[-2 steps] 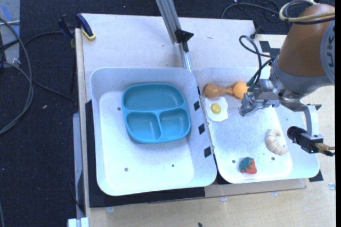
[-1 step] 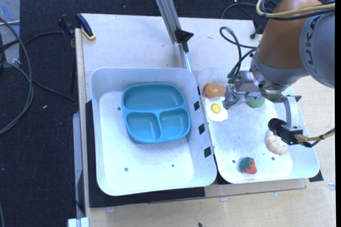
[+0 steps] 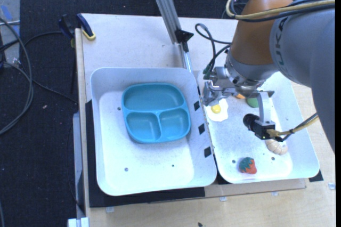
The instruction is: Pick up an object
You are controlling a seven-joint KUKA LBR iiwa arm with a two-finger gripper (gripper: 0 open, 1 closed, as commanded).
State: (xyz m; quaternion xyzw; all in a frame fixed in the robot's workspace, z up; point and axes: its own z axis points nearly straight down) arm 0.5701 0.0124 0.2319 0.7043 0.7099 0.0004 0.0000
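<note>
The gripper (image 3: 212,94) hangs just above the fried egg (image 3: 217,110) at the right bin's (image 3: 298,167) left edge; whether it is apart or together I cannot tell. To grip well, it should probably centre over the egg and drop straight down, staying off the bin's wall.

Blue divided plate (image 3: 156,112), white bins (image 3: 109,167), red-and-green strawberry (image 3: 247,165), white-and-yellow fried egg (image 3: 217,111).

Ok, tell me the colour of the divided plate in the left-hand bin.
Light blue: the divided plate shows clearly in the camera view.
</note>
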